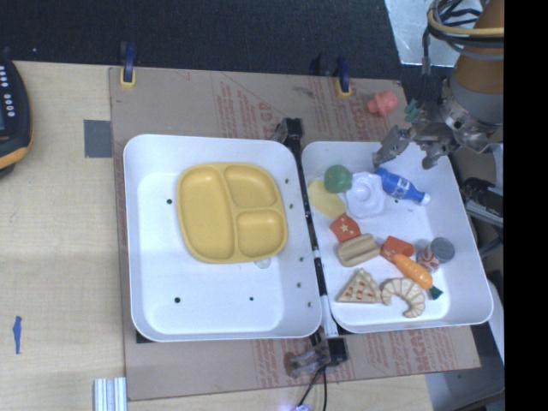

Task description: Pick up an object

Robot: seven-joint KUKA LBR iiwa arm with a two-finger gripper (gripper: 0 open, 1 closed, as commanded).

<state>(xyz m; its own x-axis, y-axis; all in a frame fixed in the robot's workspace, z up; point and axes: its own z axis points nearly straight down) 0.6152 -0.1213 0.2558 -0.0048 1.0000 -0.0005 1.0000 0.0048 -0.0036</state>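
Gripper (414,147) open over blue bottle (402,187) — white cap; lying tilted

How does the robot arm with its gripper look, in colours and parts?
The arm is grey metal with an orange band above the wrist. Black and yellow cables loop over its top. The gripper is grey, with two dark fingers.

Two white bins (145,315). One yellow divided plate (231,211). One blue bottle (401,187), one green ball (337,178), one pizza slice (359,288), one croissant (406,294), one carrot (414,272), one hot dog (357,248).
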